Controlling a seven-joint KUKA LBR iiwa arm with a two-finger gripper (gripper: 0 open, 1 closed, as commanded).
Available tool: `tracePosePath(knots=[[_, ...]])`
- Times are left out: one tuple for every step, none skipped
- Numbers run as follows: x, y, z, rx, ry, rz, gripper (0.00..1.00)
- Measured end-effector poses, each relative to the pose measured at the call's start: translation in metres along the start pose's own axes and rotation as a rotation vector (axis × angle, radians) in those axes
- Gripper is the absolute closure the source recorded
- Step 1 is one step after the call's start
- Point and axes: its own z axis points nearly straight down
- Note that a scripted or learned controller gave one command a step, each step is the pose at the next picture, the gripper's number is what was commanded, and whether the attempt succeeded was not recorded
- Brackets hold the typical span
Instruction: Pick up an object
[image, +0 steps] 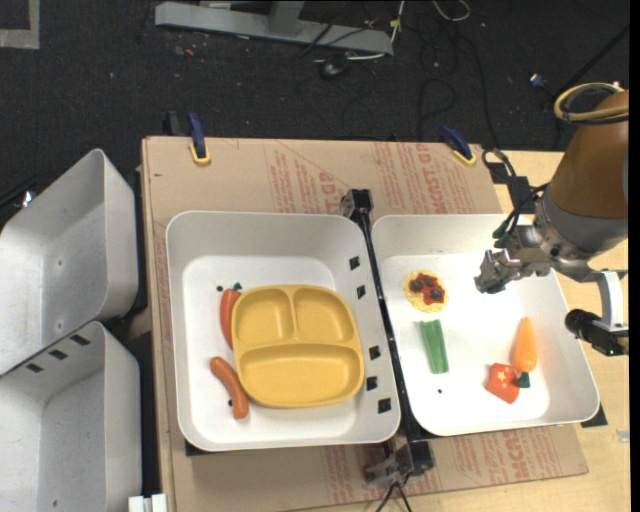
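Fingers: we see them over the right bin, beside the tart; spread or pressed together, we cannot tell.
Right bin: tart, green stick, carrot, strawberry.
Left bin: yellow tray, two sausages.

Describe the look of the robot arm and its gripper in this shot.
The arm is a rounded, bulky body, orange-brown on its upper segment with a grey section beneath at the wrist. A black cable runs along its left side. The gripper is a small, dark grey metal assembly, too blurred to tell finer markings.
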Motion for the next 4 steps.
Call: tracePosePath(knots=[[0.056,-0.006,-0.012,0.002,0.001,0.000,1.00],[0.113,-0.011,-0.022,0.002,0.001,-0.002,1.00],[0.163,-0.014,-0.028,0.001,0.000,-0.002,1.00],[0.214,-0.016,-0.031,0.002,0.000,-0.001,1.00]])
